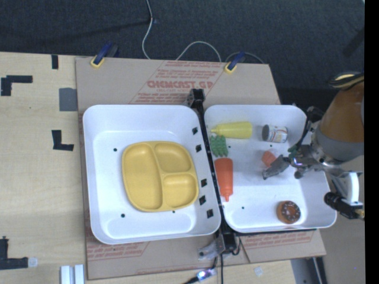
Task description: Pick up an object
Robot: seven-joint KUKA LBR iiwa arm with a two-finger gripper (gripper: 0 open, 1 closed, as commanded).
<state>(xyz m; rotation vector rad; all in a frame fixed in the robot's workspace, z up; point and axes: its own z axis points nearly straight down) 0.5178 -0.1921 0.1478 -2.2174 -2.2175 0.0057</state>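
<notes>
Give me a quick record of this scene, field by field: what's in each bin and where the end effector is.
left bin: yellow divided plate
right bin: corn cob, carrot, small can, small orange piece, round brown item
end effector: low over the right bin, beside the small orange piece
arm: enters from the view's right

Divided plate (159, 175) in left bin (98, 129) — carrot (224, 176), corn (233, 129) in right bin (254, 219).

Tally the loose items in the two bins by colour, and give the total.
Yellow: 2, divided plastic plate, toy corn cob
Orange: 2, toy carrot, small orange piece
Brown: 1, round doughnut
White-grey: 1, small can
Total: 6
</notes>
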